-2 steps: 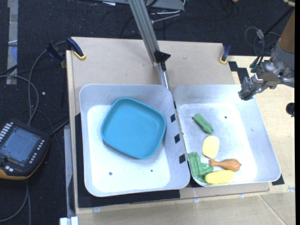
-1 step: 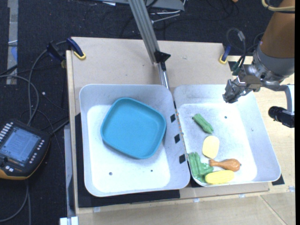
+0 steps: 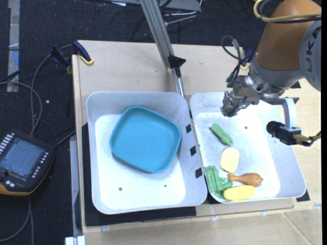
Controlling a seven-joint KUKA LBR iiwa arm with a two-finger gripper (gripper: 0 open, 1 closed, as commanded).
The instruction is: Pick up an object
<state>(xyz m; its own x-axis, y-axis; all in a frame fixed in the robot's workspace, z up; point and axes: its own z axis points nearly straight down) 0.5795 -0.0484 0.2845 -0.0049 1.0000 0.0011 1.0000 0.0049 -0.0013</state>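
Leftward, a blue plate [image 3: 145, 139] lies alone in the left bin [image 3: 99, 106]. Toys crowd the right bin's [image 3: 286, 167] near corner: green pod [image 3: 221, 133], pale slice [image 3: 230, 160], drumstick [image 3: 246, 178], yellow piece [image 3: 239, 192]. Above the pod hangs the gripper [image 3: 228, 108], carrying nothing, likely lining up a grasp.

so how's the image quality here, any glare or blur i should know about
Camera view: even overhead light, with bright washout on the right bin floor near the hand; the blue plate shows only a soft sheen; the hand is dark and slightly soft, so its detail is hard to read; the toy food in the right bin is sharp enough to tell apart.
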